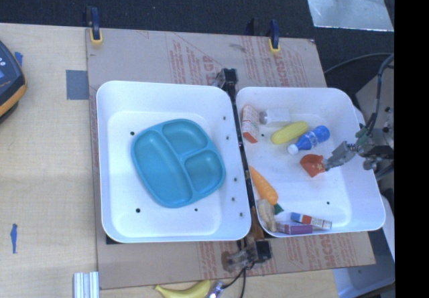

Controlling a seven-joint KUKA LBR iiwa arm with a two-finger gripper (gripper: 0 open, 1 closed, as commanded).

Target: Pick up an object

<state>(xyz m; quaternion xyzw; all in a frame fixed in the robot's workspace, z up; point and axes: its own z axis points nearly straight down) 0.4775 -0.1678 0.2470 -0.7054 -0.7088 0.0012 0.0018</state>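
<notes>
orange-red object (311,165) sits in right bin (358,206), mid-right, w/ claw (330,161) touching its right edge; can't tell its state. blue bottle (310,139) & yellow piece (289,132) just above.

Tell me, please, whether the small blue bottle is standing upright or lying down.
Lying down: the blue bottle rests on its side on the right bin's floor, white cap toward the yellow corn.

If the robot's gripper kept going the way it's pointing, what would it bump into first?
Most likely the small red-orange object. The gripper points left toward it from the right bin's right side and seems nearly touching, though height is hard to judge.
</notes>
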